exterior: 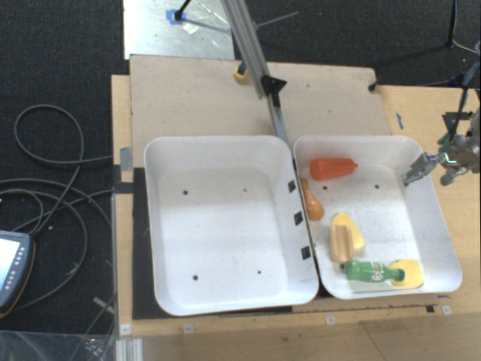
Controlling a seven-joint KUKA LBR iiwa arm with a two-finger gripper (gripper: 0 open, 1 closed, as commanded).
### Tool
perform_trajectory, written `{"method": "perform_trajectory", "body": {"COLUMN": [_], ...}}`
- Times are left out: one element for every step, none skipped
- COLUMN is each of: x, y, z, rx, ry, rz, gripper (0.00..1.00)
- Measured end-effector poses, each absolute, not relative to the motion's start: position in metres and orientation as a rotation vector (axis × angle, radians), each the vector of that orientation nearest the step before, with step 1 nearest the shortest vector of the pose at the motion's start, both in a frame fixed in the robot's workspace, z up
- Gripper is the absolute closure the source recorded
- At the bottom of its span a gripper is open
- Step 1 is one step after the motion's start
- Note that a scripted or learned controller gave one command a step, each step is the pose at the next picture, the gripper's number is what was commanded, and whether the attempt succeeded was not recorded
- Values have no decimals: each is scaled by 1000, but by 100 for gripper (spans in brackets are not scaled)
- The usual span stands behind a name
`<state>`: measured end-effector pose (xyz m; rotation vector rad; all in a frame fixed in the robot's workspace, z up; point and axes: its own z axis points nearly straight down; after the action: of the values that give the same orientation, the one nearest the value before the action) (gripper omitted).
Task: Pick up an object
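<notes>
The right bin (pixel 432 224) holds several objects. A red-orange carrot-shaped piece (pixel 332 168) lies at its back, and a small orange gourd (pixel 311 202) rests by the left wall. A yellow and tan bun-like piece (pixel 344 239) is in the middle, with a green bottle (pixel 372 271) lying on its side at the front next to a yellow piece (pixel 410 274). My gripper (pixel 434 171) hangs over the bin's back right rim, apart from all of them. It is open, with nothing between its fingers (pixel 415 171).
The left bin (pixel 161 201) sits beside the right one, with black clips along the shared wall (pixel 297 218). A slanted grey pole (pixel 252 47) crosses the back of the bench. Cables and a handheld pendant (pixel 11 265) lie on the floor at left.
</notes>
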<state>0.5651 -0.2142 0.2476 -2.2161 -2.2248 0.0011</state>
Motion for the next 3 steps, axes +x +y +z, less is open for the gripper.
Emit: {"method": "perform_trajectory", "body": {"x": [566, 565, 570], "y": [-214, -216, -211], "z": [250, 208, 164], "rx": [-2217, -2219, -2217], "ry": [-2229, -2221, -2223], "rz": [-1, 2, 1], "gripper": [0, 0, 0]}}
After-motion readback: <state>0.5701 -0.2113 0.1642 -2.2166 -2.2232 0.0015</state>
